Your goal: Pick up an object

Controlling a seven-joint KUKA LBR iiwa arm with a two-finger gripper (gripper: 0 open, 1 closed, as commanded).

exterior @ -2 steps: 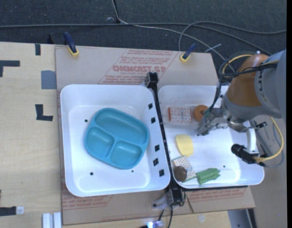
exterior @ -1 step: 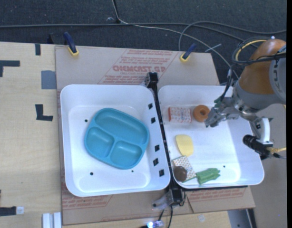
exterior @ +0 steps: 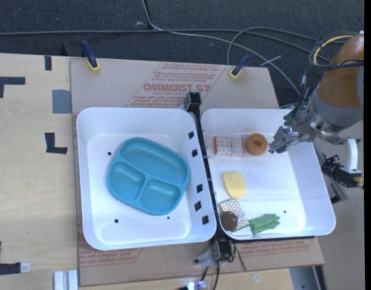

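Nearest us, a green pepper [exterior: 264, 223] lies along the right bin's [exterior: 306, 180] front edge, while our fingers [exterior: 281, 141], whose state we cannot tell, hover beside the doughnut [exterior: 256, 144].

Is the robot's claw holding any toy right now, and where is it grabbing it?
Nothing. The gripper sits just right of the donut, with no toy between its fingers.

Even, fairly bright overhead light is seen, the white bins [exterior: 89, 162] washed out near their rims, only faint soft shadows cast beneath the blue tray [exterior: 149, 175], overall sharpness low, fine detail smeared, dark mat [exterior: 70, 8] grainy.
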